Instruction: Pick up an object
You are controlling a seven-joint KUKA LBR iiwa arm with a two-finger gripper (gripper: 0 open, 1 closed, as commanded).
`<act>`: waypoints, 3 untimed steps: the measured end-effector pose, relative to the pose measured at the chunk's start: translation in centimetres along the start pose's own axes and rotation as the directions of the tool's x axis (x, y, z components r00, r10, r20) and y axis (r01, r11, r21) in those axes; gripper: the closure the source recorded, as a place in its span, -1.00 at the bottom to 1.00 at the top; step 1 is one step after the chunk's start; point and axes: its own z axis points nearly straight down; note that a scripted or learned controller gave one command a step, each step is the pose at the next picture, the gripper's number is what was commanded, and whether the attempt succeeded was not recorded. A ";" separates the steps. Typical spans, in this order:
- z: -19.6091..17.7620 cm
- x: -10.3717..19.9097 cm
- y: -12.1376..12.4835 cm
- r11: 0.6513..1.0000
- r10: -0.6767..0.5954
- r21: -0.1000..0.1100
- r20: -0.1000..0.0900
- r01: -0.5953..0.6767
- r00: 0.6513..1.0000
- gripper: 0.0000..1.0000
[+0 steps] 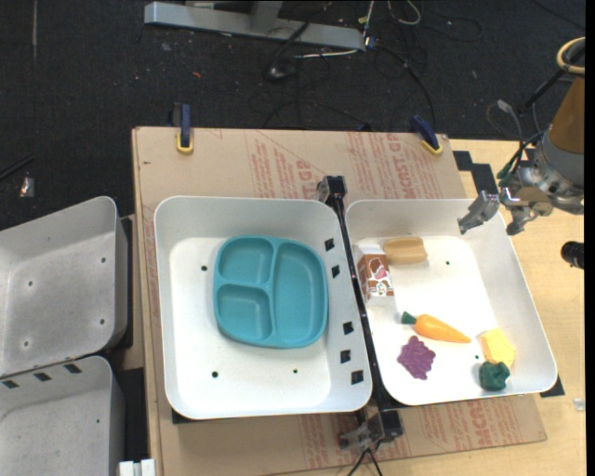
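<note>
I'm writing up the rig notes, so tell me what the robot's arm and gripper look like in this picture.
At the view's right edge, the arm shows a tan-orange section above a grey metal wrist. Dark cables loop beside it. The gripper is small, grey and metallic, with two thin fingers over the right bin's upper corner.

- Floor [84, 102] is dark, pretty much black, with little specks of debris on it
- Black cables [409, 56] snake across it up top, near a grey metal bar [251, 26] lying at a slant
- Big brown cardboard sheet [279, 158] covers the bench (red print on it), pinned by two clamps [184, 128] at the far edge
- Light looks even, no hard shadows
</note>
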 end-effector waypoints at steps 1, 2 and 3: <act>4.3 0.2 0.0 1.000 -0.001 0.000 0.000 0.001 1.000 -1.00; 8.7 -0.1 0.2 1.000 0.000 0.000 0.000 0.000 1.000 -1.00; 7.3 -0.1 0.3 1.000 -0.002 -0.006 0.002 0.002 1.000 1.00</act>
